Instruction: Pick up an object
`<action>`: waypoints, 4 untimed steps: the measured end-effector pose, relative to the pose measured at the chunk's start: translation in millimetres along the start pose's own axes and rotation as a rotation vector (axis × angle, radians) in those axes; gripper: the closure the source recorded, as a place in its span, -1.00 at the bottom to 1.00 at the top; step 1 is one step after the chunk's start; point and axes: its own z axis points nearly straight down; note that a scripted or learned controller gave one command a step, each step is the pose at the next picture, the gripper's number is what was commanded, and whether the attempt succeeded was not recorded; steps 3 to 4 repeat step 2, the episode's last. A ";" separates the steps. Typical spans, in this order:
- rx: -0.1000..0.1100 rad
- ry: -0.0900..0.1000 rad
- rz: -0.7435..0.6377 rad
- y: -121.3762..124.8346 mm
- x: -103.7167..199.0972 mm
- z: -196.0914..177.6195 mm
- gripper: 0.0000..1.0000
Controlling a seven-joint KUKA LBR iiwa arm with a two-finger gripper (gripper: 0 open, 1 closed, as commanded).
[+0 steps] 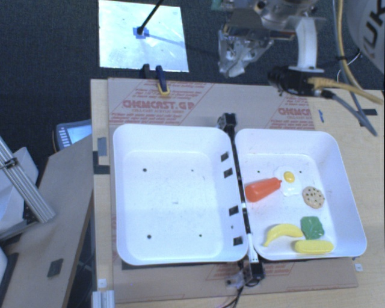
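The things to pick from all lie in the right bin [337, 150], gathered in its middle and near half. An orange carrot [263, 189] lies closest to the divider between the bins, its thick end toward that divider and its narrow end touching a fried egg [289, 179], white with a yellow yolk. Just right of the egg and a little nearer sits a round tan cookie [313, 197] with dark specks. Below it is a green piece [312, 226], whose kind is hard to tell. A curved yellow banana [283, 232] lies just left of the green piece, and a short yellow oblong thing [313, 246] lies just below it, close to the bin's near wall.

The left bin [174, 138] sits side by side with the right one, their inner walls joined along a line of dark clips. Both rest on a brown board printed with red lettering [159, 103], which lies on the bench [99, 120].

The pincer [233, 60] hangs high at the top of the view, beyond the far edge of the bins and above the board's far side, well apart from every object. It carries nothing; whether it is spread or pressed together cannot be told from this angle. The grey arm [283, 12] enters beside it, with yellow cables [343, 84] trailing off to the right.
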 end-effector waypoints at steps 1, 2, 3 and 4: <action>0.004 0.001 -0.008 -7.8 65.7 38.2 1.00; -0.004 0.002 -0.003 37.5 71.2 -2.6 1.00; -0.004 0.002 -0.003 37.5 71.2 -2.6 1.00; -0.004 0.002 -0.003 37.5 71.2 -2.6 1.00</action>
